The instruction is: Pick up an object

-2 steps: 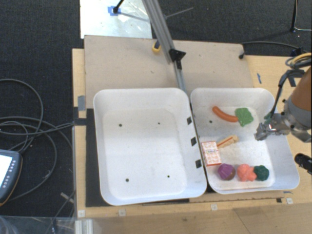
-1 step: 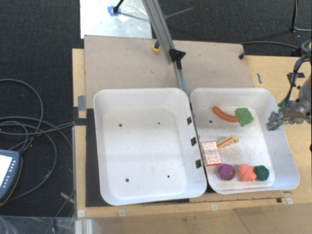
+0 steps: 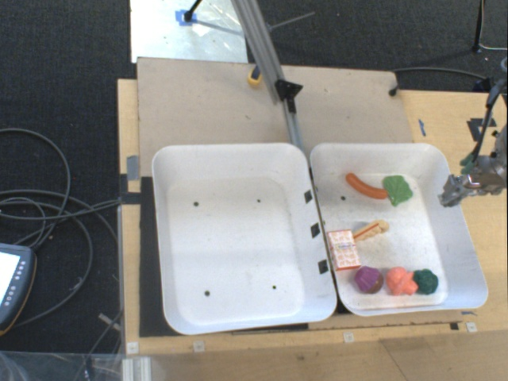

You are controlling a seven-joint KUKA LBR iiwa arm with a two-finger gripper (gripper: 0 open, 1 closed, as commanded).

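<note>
Now, had you looked down on the bench [image 3: 373, 94], you would have seen the gripper [image 3: 459, 190] at the far right, over the right rim of the right bin [image 3: 456, 236], with nothing visibly held. Whether it was spread or closed you could not have told; it was too small and blurred.

Every loose thing lay in that right bin. An orange sausage-shaped piece [image 3: 363, 185] lay toward the far side, its right end touching a green leafy piece [image 3: 398, 190]. Nearer the middle, a small red-and-white carton [image 3: 343, 249] lay flat by the bin's left wall, and a tan stick-like piece [image 3: 371, 229] slanted just to its right. Along the near edge three small things sat in a row: a purple one [image 3: 367, 279], an orange one [image 3: 401, 282] just beside it, and a dark green one [image 3: 426, 280] at the right end.

You would have found the left bin [image 3: 171, 213] beside it, the two rims meeting where black clips [image 3: 314, 230] sat. A grey pole [image 3: 262, 38] slanted in from the far side toward that seam.
</note>
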